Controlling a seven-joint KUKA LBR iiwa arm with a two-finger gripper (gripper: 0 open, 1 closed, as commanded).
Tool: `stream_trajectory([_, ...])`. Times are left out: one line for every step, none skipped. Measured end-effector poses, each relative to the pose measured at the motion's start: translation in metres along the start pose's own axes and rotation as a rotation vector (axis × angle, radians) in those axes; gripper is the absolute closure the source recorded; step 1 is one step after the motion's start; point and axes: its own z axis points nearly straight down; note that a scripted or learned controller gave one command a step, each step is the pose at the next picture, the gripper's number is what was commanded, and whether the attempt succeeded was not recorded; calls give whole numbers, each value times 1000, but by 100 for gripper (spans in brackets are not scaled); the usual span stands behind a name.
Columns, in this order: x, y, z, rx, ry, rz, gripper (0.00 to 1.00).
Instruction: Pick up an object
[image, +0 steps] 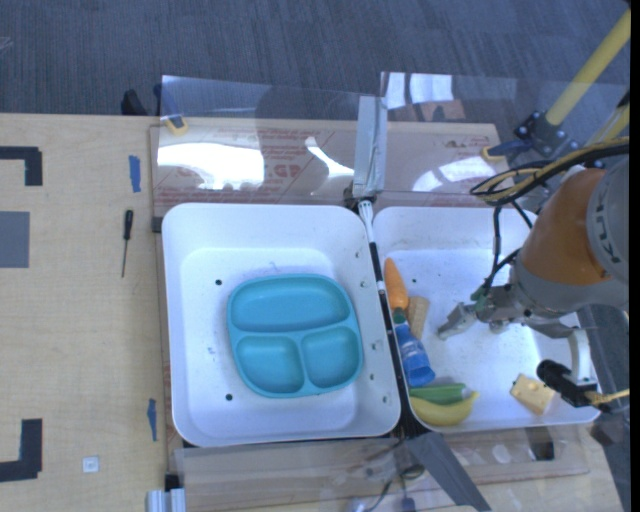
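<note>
The right bin (450, 214) holds several small items. An orange carrot (396, 285) lies along its left wall, with a tan piece (417, 316) beside it and a blue bottle-like item (413, 358) below. A yellow banana (442, 409) and a green piece (441, 391) sit at the front left corner. A pale yellow wedge (531, 392) rests at the front right. My gripper (456, 318) hangs low over the bin's bare middle, just right of the tan piece, open with nothing between its fingers.
The left bin (190, 300) holds a turquoise divided plate (295, 333). A clear plastic wall (300, 150) rises behind both bins. A metal divider (370, 150) stands between them at the back. Cables (520, 180) trail above the arm.
</note>
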Motion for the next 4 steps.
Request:
stream_trajectory([-15, -54, 0, 3, 0, 34, 0])
stream_trajectory([38, -49, -1, -2, 0, -350, 0])
stream_trajectory([28, -3, -1, 0, 0, -355, 0])
stream_trajectory([25, 14, 0, 1, 2, -69, 0])
